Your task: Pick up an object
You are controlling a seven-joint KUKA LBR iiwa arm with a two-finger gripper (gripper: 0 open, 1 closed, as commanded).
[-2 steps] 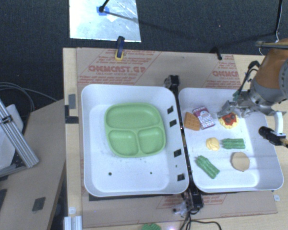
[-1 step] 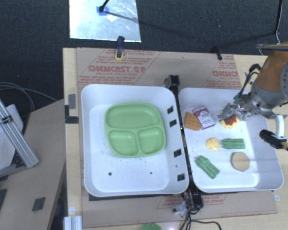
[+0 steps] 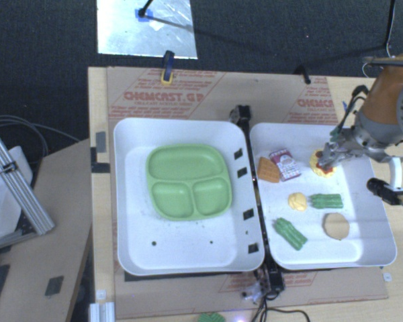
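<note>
Right bin (image 3: pixel 376 247): gripper (image 3: pixel 327 158) low over a yellow-and-red toy (image 3: pixel 322 164) near the back wall; whether it grips cannot be told. Nothing visibly lifted; pick not confirmed. Wafer (image 3: pixel 269 170), packet (image 3: pixel 284 164), green pieces (image 3: pixel 290 233) lie nearby.

Green 3-compartment tray (image 3: pixel 188 182) — in the left bin (image 3: pixel 131 200).

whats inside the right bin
The right bin holds an orange wedge, a red-and-white packet, a yellow piece, two green pieces and a tan disc. The gripper partly covers a yellow-and-red item.
</note>
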